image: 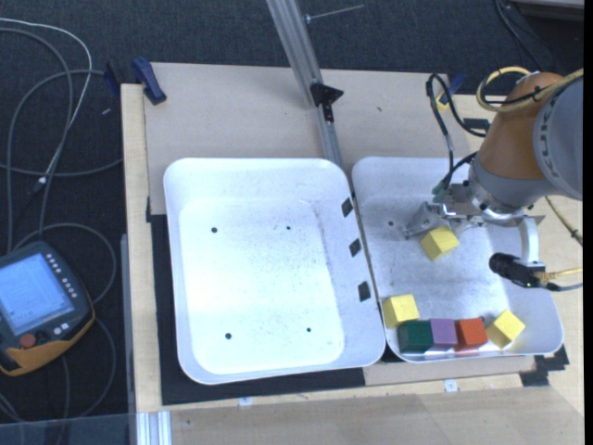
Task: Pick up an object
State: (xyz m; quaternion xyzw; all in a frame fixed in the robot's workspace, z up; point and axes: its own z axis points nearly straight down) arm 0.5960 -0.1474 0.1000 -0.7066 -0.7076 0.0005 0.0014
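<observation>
In the right bin point(394, 193), a yellow block point(440, 242) lies tilted near the middle. My gripper point(428, 222) hangs directly over its upper edge, touching or almost touching it; whether it grips the block is hidden by the wrist. Along the bin's front wall sits a row of blocks: yellow point(400, 309), green point(416, 334), purple point(445, 331), red point(472, 332) and another yellow point(508, 327).
The left bin point(185, 248) stands beside the right one, their rims meeting at black clips point(355, 246). A slanted metal pole point(301, 54) reaches down to the back of the bins. A teach pendant point(37, 304) and cables lie off the bench at left.
</observation>
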